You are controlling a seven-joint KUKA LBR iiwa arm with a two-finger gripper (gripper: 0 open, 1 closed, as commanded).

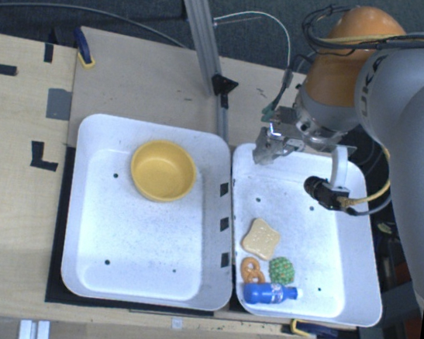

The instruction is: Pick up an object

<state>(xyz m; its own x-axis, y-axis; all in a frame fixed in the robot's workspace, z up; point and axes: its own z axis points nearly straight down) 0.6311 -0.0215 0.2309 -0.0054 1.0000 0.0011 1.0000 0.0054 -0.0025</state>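
The things to choose from lie bunched at the near end of the right bin: a pale slice of toast, a small pretzel just below it, a green bumpy ball beside the pretzel, and a blue bottle lying on its side along the bin's near wall, close against the pretzel and ball. They sit so tightly together that a pick on any one of them would, in my judgement, risk nudging its neighbours; the toast, lying flat and a little apart at the top of the group, looks the easiest to reach. The gripper hangs over the far left corner of that same bin, well apart from the cluster and carrying nothing that can be seen; whether the jaws stand wide or narrow cannot be told from this angle. A black fitting with a yellow cable juts from the arm over the bin's far side. In the left bin a yellow bowl sits upright toward the far end, alone. Both bins rest edge to edge on a black mat on the light wooden worktop, which bears black tape marks; a grey metal post rises behind the bins, and dark carpet lies beyond.
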